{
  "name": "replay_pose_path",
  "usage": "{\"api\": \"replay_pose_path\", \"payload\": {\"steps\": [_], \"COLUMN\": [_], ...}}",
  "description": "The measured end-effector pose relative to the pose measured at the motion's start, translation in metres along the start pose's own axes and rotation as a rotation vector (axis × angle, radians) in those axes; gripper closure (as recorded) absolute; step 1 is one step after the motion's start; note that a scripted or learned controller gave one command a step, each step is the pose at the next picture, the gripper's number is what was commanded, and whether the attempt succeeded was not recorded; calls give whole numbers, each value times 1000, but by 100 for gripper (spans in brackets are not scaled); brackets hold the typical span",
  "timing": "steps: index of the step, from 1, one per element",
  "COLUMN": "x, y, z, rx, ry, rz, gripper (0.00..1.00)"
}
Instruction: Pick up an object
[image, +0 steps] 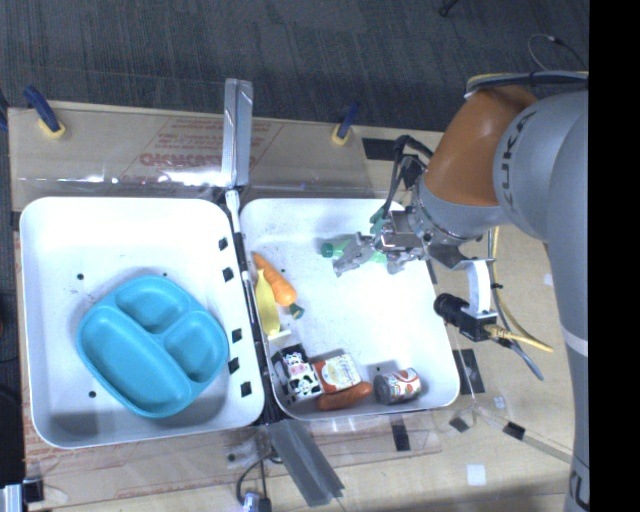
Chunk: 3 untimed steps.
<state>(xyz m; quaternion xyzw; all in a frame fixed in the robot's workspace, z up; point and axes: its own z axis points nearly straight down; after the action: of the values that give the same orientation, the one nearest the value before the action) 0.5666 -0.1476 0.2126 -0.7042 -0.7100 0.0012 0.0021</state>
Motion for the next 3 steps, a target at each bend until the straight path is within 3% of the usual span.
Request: {"api": "replay_pose_path", "payload": {"steps": [1, 2, 3], "x": [-18, -25, -56], "y": [65, 67, 92], "z": [98, 92, 118], "rx": [-23, -11, -7], "ry": [-9, -3, -2], "rz": [-124, -121, -131], "gripper": [0, 0, 0]}}
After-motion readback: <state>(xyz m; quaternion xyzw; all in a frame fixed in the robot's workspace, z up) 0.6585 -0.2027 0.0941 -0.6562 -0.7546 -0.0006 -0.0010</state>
